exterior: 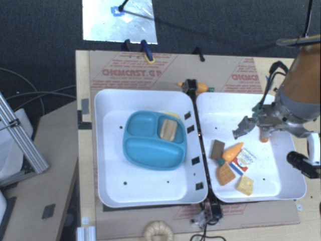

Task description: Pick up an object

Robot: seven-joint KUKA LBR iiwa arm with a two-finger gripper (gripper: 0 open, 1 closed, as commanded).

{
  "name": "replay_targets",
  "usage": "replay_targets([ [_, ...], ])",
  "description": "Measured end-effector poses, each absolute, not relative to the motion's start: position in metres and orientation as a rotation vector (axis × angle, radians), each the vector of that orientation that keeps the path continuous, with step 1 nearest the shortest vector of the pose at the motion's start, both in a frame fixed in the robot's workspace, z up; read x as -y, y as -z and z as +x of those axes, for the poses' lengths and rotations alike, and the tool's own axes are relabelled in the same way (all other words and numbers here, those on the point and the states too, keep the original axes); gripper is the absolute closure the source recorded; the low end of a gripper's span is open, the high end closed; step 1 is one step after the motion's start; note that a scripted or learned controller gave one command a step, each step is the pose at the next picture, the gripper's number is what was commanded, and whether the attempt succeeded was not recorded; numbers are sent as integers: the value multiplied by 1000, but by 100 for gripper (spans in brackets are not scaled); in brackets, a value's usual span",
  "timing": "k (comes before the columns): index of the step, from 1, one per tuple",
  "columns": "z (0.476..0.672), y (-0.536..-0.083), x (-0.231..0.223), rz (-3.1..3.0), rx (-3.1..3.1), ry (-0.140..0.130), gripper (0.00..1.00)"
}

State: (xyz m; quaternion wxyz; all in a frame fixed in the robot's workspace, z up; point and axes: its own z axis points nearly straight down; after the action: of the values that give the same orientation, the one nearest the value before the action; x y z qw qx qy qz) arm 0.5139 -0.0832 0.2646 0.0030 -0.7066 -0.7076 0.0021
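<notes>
Gripper (244, 128): hangs over the right bin (281, 187), above the toy pile; I cannot tell how it is set.
Orange carrot (232, 152): lies in the right bin, just below the gripper.
Brown block (217, 149): touches the carrot's left side.
Cracker (225, 174): sits below the carrot.
Yellow cheese piece (245, 185): lies right of the cracker.
Small packet (244, 159): rests right of the carrot.
Blue plate (150, 144): sits in the left bin (110, 185), with a tan block (168, 129) on it.

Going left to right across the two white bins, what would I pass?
Blue plate → tan block on it → brown piece → carrot → yellow cube → the robot's hand sits above these.
</notes>
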Motion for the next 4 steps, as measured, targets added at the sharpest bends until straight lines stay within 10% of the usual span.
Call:
replay_targets([
  [4,532,-121,82,-2219,2220,-1,0],
])
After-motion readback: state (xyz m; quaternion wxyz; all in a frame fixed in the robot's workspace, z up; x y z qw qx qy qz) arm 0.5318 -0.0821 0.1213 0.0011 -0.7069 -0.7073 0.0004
